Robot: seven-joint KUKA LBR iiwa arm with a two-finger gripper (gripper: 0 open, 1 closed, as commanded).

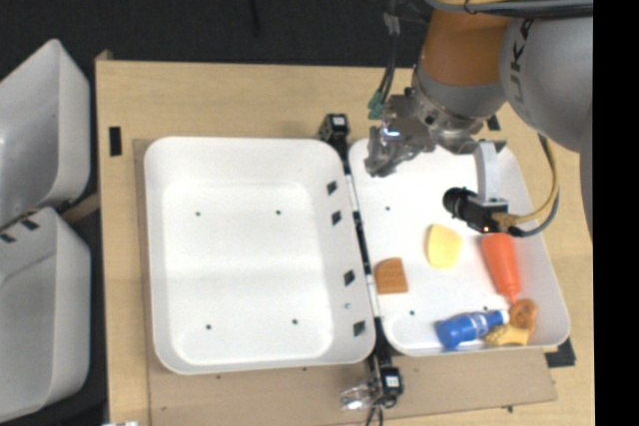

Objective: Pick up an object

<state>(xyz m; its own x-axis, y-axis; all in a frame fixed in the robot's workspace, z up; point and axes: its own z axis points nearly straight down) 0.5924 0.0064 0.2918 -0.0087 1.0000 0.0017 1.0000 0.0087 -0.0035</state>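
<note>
Overhead view of the bench with two white bins. We see the grey arm (544, 45) entering from the upper right of the frame, its orange band above the wrist, with the gripper (384, 155) poised over the upper-left corner of the right bin (399, 214), close to the divider between the bins. Nothing lies between its tips, and we cannot tell how wide it stands.

The candidate objects sit lower in the right bin: a yellow rounded piece (442, 246) near the centre, a brown block (390, 276) beside the divider, an orange carrot-shaped toy (501, 264) toward the right wall, and a blue bottle-like item (466, 329) touching a small tan object (517, 319) along the lower edge. The left bin (240, 254) lies to the left of centre.

We judge the step to be the approach. The yellow piece and the brown block stand apart from their neighbours, so either offers a clean descent; the gripper should centre above one, well off the walls, before lowering.
</note>
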